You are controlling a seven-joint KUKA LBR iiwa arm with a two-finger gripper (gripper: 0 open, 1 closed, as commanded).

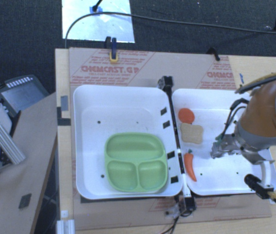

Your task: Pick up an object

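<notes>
In the right bin (225, 182) lie a round red-orange slice (186, 115), a tan slice of bread (192, 133) and an orange carrot (190, 165), all along the bin's left side. My gripper (218, 150) hangs low over the bin floor, right of the bread and carrot, apart from both. Nothing shows between its tips. The arm covers the bin's right part.
The left bin (94, 116) holds a green divided plate (136, 162) in its lower middle. A black divider strip (173, 130) runs between the bins. Bare white floor lies at the front of the right bin.
</notes>
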